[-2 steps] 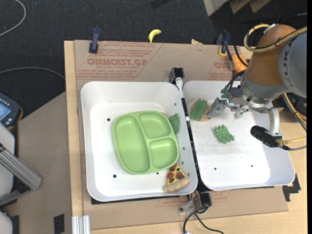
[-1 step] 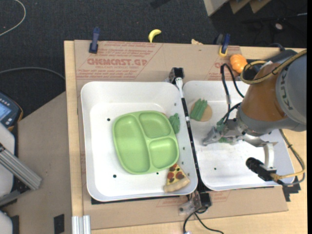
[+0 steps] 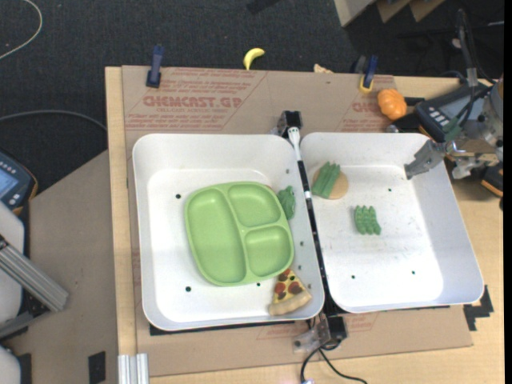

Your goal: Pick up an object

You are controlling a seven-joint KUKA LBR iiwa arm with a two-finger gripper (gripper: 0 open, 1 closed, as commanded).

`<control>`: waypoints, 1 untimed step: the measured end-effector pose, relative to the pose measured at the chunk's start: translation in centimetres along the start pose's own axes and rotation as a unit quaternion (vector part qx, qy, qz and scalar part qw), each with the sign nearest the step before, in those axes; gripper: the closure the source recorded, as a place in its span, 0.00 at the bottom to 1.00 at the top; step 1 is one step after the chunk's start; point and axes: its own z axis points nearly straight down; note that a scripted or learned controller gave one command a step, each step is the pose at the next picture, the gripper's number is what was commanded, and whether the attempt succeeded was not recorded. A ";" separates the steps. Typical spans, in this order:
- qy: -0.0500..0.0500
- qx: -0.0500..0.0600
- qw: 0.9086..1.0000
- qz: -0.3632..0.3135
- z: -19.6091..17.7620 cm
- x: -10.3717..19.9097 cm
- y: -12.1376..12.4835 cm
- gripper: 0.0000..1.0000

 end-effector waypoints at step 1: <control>0.007 0.018 1.000 -0.003 13.0 6.3 -4.6 0.00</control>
